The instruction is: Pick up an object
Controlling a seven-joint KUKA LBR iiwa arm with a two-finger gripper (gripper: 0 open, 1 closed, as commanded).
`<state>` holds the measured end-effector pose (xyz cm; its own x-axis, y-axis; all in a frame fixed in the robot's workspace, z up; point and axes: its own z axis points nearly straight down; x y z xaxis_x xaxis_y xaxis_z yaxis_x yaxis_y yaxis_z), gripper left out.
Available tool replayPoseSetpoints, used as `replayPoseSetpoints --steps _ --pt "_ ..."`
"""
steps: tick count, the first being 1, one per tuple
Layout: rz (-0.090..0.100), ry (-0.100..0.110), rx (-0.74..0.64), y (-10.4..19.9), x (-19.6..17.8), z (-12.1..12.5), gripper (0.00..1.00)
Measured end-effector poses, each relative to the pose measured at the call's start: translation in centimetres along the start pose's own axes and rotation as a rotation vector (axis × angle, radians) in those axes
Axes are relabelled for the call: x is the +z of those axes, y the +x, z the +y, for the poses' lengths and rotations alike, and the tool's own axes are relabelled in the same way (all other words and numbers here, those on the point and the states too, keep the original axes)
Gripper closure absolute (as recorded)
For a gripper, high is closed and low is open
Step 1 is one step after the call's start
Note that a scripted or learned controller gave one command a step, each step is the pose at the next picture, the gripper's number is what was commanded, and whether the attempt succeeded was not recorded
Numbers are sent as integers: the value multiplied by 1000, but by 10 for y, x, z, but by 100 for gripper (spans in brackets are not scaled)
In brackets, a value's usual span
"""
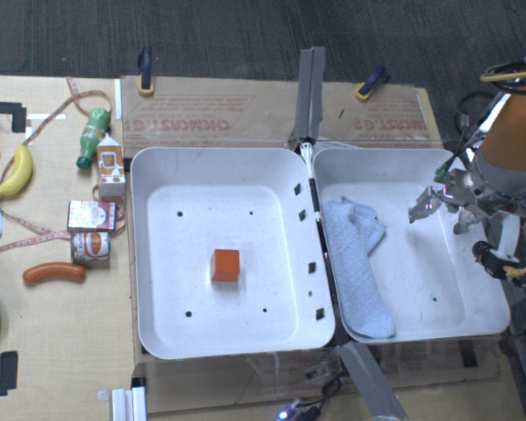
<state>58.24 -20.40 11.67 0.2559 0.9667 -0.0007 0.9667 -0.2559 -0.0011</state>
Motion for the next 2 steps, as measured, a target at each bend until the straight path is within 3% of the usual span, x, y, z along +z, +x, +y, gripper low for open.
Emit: replayPoseSetpoints --steps 1,2 --pt "-1 -2 166 20 -39 66 0" --pt "0 2 224 63 25 6 0"
